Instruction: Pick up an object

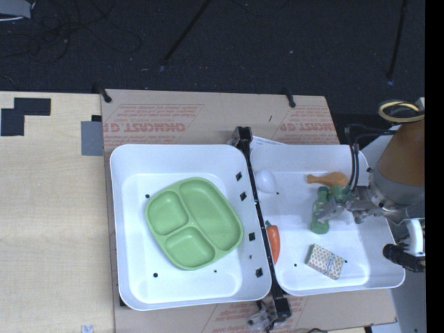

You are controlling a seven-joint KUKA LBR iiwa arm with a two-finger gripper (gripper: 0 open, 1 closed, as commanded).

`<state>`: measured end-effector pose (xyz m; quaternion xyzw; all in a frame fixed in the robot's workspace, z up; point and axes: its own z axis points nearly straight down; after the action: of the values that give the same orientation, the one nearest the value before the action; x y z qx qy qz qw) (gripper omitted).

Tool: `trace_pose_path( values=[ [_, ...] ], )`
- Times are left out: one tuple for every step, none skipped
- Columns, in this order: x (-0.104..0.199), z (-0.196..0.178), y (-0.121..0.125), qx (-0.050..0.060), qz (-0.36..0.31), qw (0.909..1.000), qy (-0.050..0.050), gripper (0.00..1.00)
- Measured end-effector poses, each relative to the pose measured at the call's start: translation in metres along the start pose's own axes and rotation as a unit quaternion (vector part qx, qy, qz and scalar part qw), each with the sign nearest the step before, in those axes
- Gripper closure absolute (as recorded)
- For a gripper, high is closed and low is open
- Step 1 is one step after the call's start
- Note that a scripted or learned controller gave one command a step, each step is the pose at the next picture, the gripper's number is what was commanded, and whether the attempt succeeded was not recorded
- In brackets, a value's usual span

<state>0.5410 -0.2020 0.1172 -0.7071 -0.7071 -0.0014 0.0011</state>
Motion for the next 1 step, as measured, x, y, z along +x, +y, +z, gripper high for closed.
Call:
trace_pose_path(
  values=[
    [0.0026, 0.0244, 0.0061, -0.006, -0.002, 1.0000, -0.001, 0.00]
  ],
)
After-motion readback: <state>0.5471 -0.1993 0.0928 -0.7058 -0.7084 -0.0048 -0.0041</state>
